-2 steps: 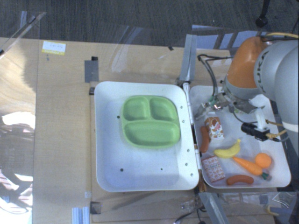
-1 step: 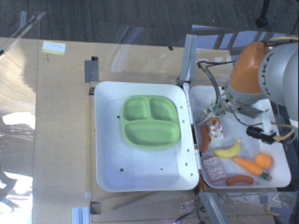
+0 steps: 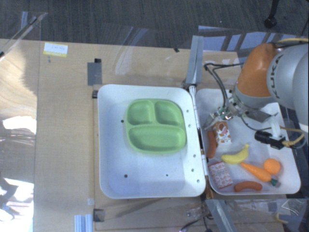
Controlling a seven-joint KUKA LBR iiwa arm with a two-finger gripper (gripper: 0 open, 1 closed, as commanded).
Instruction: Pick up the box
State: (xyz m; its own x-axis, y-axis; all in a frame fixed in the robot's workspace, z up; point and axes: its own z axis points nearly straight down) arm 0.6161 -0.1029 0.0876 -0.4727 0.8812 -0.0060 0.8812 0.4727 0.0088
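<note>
The gripper (image 3: 223,114) is low in the right bin (image 3: 289,187), at its far left. I cannot tell what its jaws are doing. A box (image 3: 222,133) stands right under it, touching a sausage (image 3: 211,144). A banana (image 3: 235,155) lies nearer. The left bin (image 3: 113,178) holds a green tray (image 3: 155,126).

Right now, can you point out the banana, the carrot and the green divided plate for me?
banana (image 3: 235,156), camera view, middle of its yellow curve.
carrot (image 3: 256,171), camera view, middle of its orange body.
green divided plate (image 3: 155,138), camera view, floor of its long lower compartment.
</note>
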